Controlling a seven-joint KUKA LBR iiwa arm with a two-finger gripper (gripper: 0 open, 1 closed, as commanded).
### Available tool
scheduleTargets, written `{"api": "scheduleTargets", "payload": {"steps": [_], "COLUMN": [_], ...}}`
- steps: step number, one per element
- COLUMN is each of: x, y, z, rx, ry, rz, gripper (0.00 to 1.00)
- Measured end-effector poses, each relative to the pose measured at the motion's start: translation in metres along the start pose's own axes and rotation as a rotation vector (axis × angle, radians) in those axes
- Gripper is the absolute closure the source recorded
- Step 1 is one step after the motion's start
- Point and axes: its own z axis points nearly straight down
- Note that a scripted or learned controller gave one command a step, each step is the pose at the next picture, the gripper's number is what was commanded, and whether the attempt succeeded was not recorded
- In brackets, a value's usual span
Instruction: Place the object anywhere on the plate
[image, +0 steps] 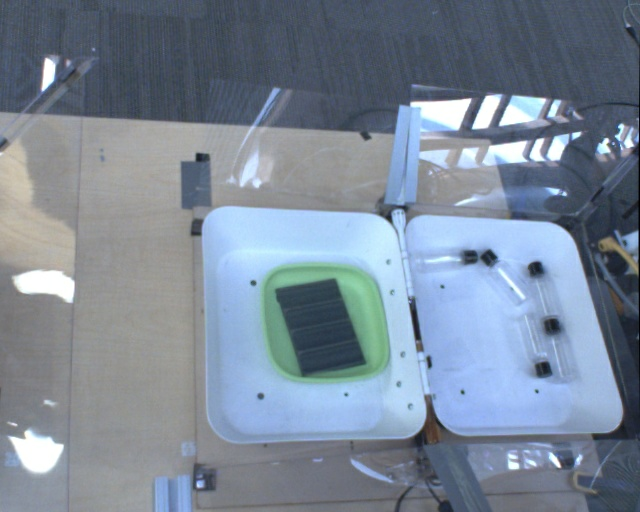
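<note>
Because the right edge of the camera view is a tangle of dark struts, cables and glare, little there can be made out, and whether the gripper is apart or together cannot be told. Bright reflections also lie over the wooden bench at the left, and a clear sheet along the far side blurs what is under it.

The dark grey ridged object lies flat on the green plate, roughly in its middle and turned a little off square. The plate sits in the left bin, nearer that bin's right wall than its left one.

The right bin touches the left bin along a shared edge. It holds several clear tubes with black caps: one tube lies slanted near the far side, and another runs near to far along the right side. The clear bodies are hard to separate from the white floor, so their count is uncertain.

A metal bar stands just beyond the seam between the bins. A small grey block rests on the bench past the left bin's far left corner.
</note>
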Motion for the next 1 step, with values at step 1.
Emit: {"api": "scheduleTargets", "payload": {"steps": [1], "x": [0.0000], "y": [0.0002], "z": [-0.0117], "rx": [-0.001], "ry": [0.000], "rz": [-0.001], "gripper": [0.00]}}
